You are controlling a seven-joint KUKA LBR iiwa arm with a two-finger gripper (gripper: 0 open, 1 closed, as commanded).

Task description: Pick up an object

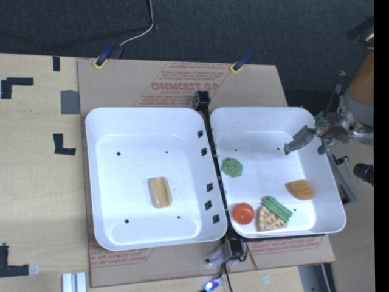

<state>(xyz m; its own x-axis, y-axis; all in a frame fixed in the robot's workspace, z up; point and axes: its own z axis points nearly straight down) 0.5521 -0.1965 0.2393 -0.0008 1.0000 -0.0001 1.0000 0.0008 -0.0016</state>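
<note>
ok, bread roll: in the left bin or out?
In. The bread roll lies flat on the floor of the left bin, alone, well inside its walls.

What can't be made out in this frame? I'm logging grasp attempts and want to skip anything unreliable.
- Gripper, camera view: small and dark above the right bin; finger state is unreadable.
- Arm: cut off by the right edge.
- Triangular item: its upper edge is covered by the green pod.
- Green lump and orange piece: too small to identify.
- Tan block in the left bin: blurred, surface detail lost.
</note>
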